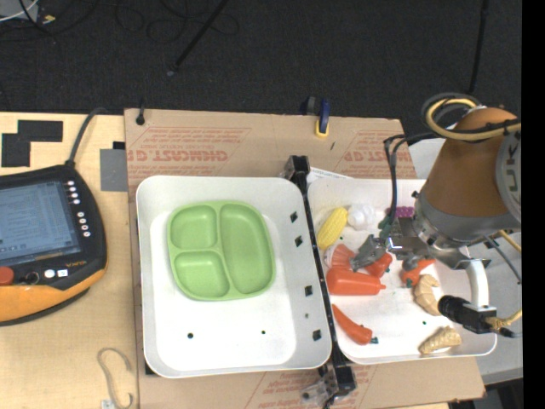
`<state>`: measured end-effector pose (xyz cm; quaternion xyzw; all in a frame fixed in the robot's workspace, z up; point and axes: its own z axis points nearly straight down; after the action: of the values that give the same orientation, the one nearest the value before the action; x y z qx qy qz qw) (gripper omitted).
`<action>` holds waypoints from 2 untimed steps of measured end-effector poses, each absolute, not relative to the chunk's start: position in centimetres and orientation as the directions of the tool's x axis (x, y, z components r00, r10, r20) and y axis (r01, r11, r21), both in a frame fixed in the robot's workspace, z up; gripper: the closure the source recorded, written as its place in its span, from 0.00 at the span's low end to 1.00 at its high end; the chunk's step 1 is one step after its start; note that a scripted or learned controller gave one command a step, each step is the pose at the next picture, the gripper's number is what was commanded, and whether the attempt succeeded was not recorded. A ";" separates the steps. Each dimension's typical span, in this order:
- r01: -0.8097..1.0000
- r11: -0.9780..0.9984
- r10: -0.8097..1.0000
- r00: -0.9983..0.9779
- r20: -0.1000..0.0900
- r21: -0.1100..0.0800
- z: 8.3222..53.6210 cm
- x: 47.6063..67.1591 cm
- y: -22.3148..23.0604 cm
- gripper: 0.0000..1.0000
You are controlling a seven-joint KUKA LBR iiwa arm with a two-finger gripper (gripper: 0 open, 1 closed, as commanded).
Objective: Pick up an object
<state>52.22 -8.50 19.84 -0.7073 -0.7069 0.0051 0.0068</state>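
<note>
Approach step: the end effector (372, 255) hangs low in the right bin (400, 352), fingers apparently spread — nothing visibly between them — just above the orange carrot (353, 285); next it must descend and clamp.

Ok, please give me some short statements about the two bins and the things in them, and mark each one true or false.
1. The green divided plate lies in the left bin. True.
2. The corn cob lies in the left bin. False: it is in the right bin.
3. The gripper is over the right bin. True.
4. The green divided plate has two compartments. False: three.
5. An orange carrot lies in the right bin. True.
</note>
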 end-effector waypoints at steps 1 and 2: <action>1.000 0.001 1.000 -0.001 0.001 -0.005 20.5 52.5 -8.5 0.00; 1.000 0.001 1.000 -0.001 0.002 -0.010 14.3 52.0 -9.1 0.00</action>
<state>52.03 -9.05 14.34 -0.7069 -0.7073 0.0029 0.0042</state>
